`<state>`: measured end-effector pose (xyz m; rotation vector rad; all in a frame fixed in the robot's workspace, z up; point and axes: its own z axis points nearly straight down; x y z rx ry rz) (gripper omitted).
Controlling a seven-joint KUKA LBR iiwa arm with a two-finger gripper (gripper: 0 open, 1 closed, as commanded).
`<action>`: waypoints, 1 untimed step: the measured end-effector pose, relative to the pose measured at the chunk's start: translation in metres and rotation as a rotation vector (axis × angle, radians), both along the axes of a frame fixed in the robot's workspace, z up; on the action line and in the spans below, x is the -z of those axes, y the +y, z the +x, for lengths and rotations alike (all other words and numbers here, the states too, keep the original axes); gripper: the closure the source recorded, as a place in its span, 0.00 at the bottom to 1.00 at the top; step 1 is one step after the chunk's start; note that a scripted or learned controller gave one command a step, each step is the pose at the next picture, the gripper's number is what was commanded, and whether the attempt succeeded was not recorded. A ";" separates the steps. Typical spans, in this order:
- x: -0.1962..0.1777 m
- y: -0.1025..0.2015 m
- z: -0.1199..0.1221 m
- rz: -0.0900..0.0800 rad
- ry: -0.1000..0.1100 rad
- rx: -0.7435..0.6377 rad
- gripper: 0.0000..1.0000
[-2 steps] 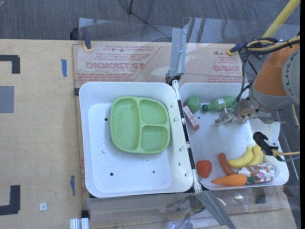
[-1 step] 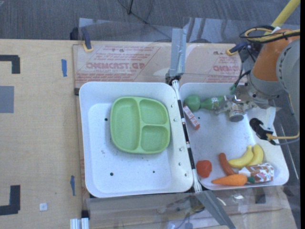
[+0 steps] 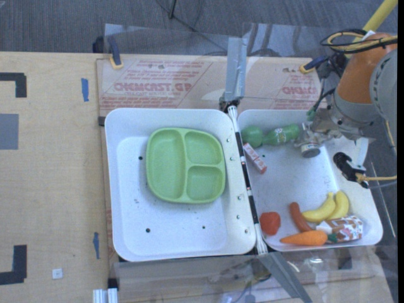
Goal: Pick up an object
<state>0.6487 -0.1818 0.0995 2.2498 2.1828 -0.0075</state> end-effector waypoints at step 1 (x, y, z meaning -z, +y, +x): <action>-0.124 0.059 -0.004 0.007 0.000 -0.089 1.00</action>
